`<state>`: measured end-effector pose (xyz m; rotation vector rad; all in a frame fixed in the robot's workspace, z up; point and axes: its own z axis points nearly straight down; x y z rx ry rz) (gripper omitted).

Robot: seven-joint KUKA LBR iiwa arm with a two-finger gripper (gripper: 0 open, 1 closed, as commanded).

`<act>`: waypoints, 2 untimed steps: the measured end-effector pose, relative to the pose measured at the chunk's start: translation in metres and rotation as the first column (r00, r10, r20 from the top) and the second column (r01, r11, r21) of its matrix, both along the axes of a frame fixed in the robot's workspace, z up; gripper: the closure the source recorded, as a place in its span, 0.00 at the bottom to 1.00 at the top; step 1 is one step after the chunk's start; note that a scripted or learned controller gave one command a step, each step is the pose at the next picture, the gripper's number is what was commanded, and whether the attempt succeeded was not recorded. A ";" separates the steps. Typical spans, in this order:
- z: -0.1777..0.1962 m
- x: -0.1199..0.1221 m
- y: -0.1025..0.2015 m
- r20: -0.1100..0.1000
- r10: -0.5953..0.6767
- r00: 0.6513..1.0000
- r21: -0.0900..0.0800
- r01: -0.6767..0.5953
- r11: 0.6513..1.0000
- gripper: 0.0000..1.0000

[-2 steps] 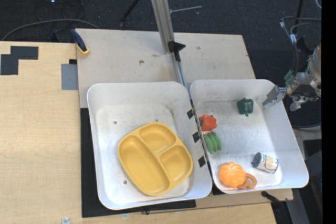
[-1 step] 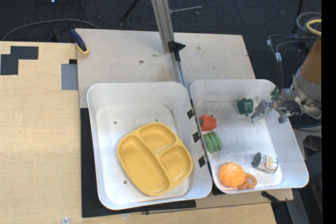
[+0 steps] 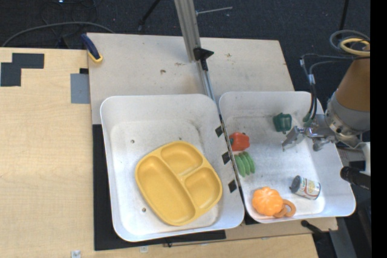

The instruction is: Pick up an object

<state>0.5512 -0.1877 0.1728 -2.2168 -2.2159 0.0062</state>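
Several small objects lie in the right bin (image 3: 266, 103). A dark green object (image 3: 282, 122) rests near its middle, and a red object (image 3: 240, 141) sits by the left wall above a green ridged object (image 3: 244, 164). An orange piece (image 3: 269, 201) lies at the front, with a small grey can (image 3: 305, 187) on its side to its right. My gripper (image 3: 294, 136) hangs low over the right part of this bin, just right of and below the dark green object. I see nothing held in it.
The left bin (image 3: 121, 115) holds a yellow divided plate (image 3: 178, 181). A metal post (image 3: 186, 15) rises behind the bins. The arm's orange band and grey wrist (image 3: 351, 99) stand over the right bin's right edge.
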 end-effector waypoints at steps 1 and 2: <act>-0.063 0.002 -0.003 -0.001 0.000 1.000 0.001 0.000 1.000 0.00; -0.049 0.003 -0.004 0.003 -0.003 1.000 -0.001 0.003 1.000 1.00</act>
